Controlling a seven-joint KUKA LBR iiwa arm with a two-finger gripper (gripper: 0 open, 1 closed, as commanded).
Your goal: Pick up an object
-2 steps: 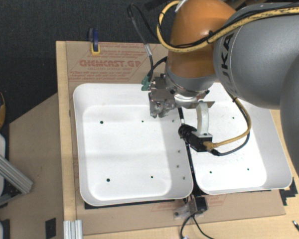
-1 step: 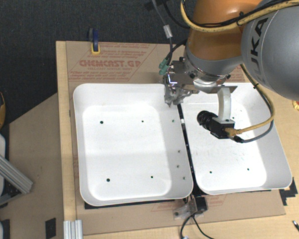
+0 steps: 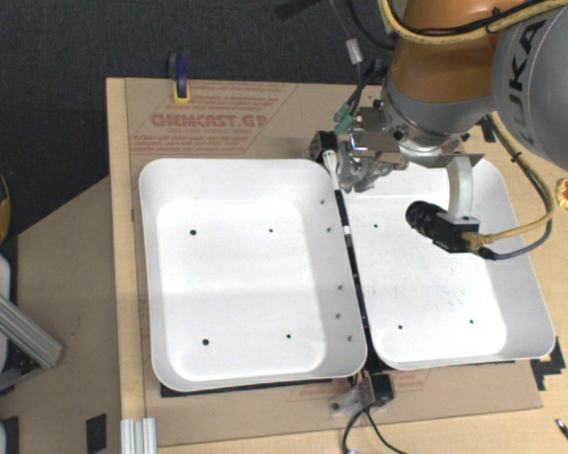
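A KUKA arm [image 3: 511, 55], its orange band [image 3: 454, 17] uppermost, reaches in from the right over two shallow white bins on the table [image 3: 71, 282]. The gripper [image 3: 357, 170] hangs at the far end of the seam where the left bin [image 3: 232, 282] and the right bin [image 3: 435, 310] meet, close above their adjoining rims. Whether it is open or closed cannot be told from this angle, and whatever object may lie beneath it is hidden by the wrist. A brown cardboard sheet [image 3: 218, 121] with red lettering lies under both bins; a blue clamp [image 3: 178, 66] sits at its far edge.
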